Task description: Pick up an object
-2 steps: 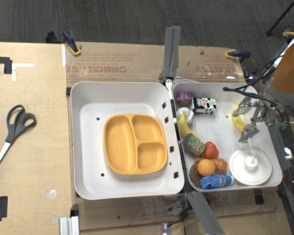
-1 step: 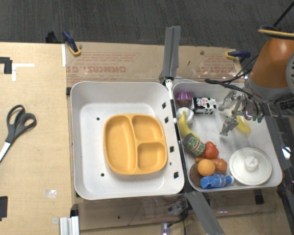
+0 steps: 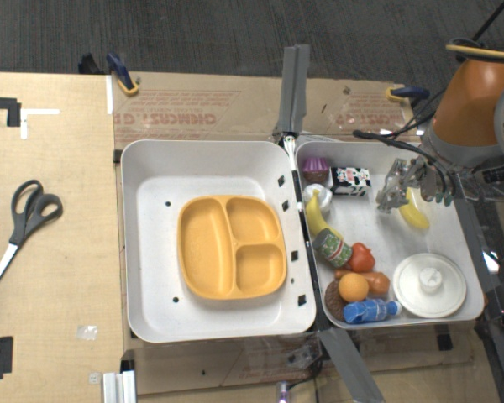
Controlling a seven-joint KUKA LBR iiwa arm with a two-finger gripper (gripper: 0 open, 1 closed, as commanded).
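A: At the bottom of the right bin (image 3: 469,250), nearest the camera, a blue bottle (image 3: 370,311) lies against an orange (image 3: 353,287), with a white lidded bowl (image 3: 430,284) just beside them to the right. Nothing is being reached for there?

B: No. Higher up the frame sit a red tomato (image 3: 361,257) and a green can (image 3: 331,247), a banana (image 3: 316,212) along the left wall, then a small black-and-white carton (image 3: 350,180) and a purple cup (image 3: 315,167) at the far edge.

A: And the arm?

B: The gripper (image 3: 393,193) hangs in the upper right of that bin, just beside a second yellow banana (image 3: 414,214), the likeliest target. Whether it is spread or closed, I cannot tell; the view is too cluttered there.

A: What might spoil it?

B: The fruit is curved and smooth and lies partly under the wrist, so an off-centre closing could squirt it aside toward the bin wall. The left bin (image 3: 143,250), holding a yellow divided plate (image 3: 232,246), is well apart and no hazard
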